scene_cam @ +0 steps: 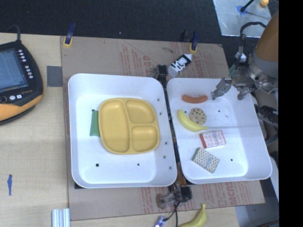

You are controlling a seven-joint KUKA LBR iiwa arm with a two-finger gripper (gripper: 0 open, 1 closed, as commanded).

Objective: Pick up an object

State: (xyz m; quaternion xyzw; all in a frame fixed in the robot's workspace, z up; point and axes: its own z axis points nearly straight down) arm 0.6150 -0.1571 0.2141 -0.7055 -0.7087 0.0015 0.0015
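Yellow banana (190,121) in right bin (246,145), long axis running from upper left to lower right, curved beside a cookie (197,115), grey arm's jaws (231,90) spread open, holding nothing, hovering over bin's far right corner.

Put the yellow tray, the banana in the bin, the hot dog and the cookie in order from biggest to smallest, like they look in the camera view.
1. Yellow tray, by far the biggest.
2. Banana.
3. Hot dog, a bit shorter and thinner than the banana.
4. Cookie, the smallest.
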